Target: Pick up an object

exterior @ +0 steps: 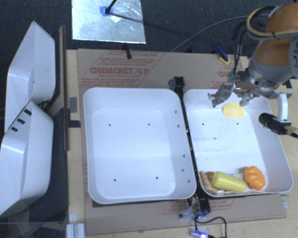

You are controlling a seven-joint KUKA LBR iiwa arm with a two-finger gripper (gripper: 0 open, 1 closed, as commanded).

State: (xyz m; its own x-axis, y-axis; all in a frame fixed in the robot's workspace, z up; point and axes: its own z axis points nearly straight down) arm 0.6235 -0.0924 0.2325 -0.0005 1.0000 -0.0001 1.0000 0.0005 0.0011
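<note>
Two shallow white bins sit side by side on the bench, and the right bin [268, 148] is the one to watch. Near its far edge lies a flat pale-yellow disc [234, 111], resting on the bin floor. The gripper [232, 96] hangs over that same far edge, just above the disc and slightly beyond it; its two grey fingers [217, 98] are spread apart with nothing between them, one on either side of the disc's far rim as seen from here. Whether a fingertip touches the disc cannot be told. Along the right bin's near edge three things are gathered: a yellow bottle-like object [228, 181] lying on its side, an orange pumpkin-shaped toy [255, 177] just beside it toward the near right corner, and a thin tan piece [207, 178] partly under the yellow object toward the near left corner. The middle of the right bin's floor shows bare white with small dots. Touching the right bin's left wall, the left bin [134, 143] shows bare white floor with a few small dots.
</note>
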